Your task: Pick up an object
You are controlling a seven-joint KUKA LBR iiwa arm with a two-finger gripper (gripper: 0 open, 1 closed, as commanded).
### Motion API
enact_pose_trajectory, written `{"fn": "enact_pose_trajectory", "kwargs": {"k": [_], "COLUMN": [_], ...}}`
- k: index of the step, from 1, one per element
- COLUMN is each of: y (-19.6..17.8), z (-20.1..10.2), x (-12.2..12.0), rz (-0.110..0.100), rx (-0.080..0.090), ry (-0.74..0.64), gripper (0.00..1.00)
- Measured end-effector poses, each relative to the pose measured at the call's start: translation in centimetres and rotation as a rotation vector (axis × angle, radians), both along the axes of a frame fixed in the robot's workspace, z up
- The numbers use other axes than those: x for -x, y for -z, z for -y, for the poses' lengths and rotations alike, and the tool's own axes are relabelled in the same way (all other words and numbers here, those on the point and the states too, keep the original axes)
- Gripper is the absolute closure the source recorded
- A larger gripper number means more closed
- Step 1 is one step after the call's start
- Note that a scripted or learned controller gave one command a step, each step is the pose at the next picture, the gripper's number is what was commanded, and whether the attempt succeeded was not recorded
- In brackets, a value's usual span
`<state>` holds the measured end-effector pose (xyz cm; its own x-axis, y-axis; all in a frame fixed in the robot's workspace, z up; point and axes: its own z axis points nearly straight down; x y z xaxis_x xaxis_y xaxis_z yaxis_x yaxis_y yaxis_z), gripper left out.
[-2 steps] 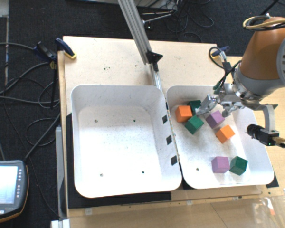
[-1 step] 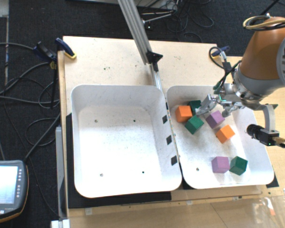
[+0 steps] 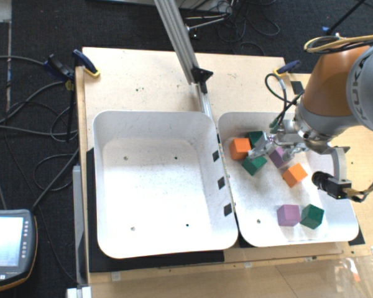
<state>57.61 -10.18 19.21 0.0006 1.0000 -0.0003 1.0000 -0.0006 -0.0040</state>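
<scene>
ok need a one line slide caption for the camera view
KUKA arm's gripper down among colored blocks in the right bin, beside a green block.

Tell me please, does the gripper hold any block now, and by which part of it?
It cannot be told. The gripper sits low among the blocks, next to a green block and a purple block.

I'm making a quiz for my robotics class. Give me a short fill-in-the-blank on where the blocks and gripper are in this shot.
1. All the blocks lie in the ___ bin.
2. The gripper hangs over the ___ end of that bin.
3. Beside the purple block near the front lies a ___ block.
4. The number of orange blocks is ___.

Missing words: right; far; green; two
</scene>
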Motion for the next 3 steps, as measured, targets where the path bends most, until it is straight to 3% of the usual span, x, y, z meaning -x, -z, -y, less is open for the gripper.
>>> {"fn": "enact_pose_trajectory", "kwargs": {"k": [1,2,3], "y": [6.2,9.9,8.7], "z": [0.4,0.4,0.4], "x": [0.6,0.7,0.6], "rz": [-0.003,0.001,0.005], "rx": [-0.001,0.000,0.000], "ry": [0.001,0.000,0.001], "gripper": [0.00,0.00,1.00]}}
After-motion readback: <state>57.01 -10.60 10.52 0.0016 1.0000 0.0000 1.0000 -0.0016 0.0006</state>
